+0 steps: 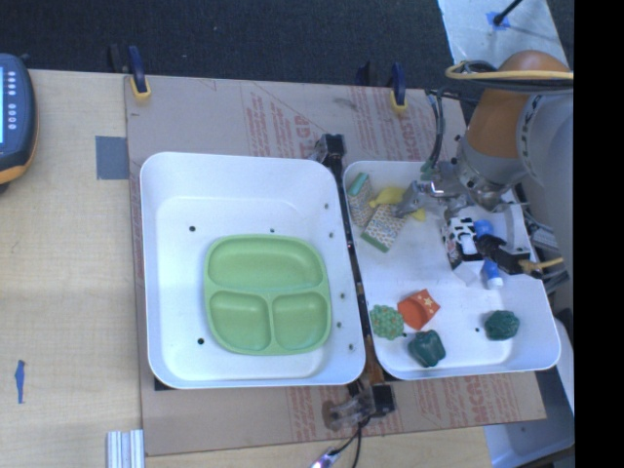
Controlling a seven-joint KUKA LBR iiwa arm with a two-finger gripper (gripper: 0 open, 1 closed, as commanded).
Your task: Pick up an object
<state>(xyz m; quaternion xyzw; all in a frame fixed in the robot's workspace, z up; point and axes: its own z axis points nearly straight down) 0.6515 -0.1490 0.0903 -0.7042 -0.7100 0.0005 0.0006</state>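
Counting three green lumps (387,322), one tray (266,293).

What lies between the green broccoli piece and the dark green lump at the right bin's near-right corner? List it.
In the camera view, between the broccoli piece and the corner lump lie a red-orange block and another dark green lump, slightly nearer the camera.

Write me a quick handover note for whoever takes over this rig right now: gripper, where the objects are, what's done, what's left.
Gripper: down at the far end of the right bin, over the yellow piece and patterned block; its grasp state can't be judged from the camera view.
Other objects in that bin: red-orange piece, light green piece, two dark green pieces, all near the front edge.
Left bin: holds the green divided tray.
Done: nothing visibly lifted.
Left: grasp one object and raise it.
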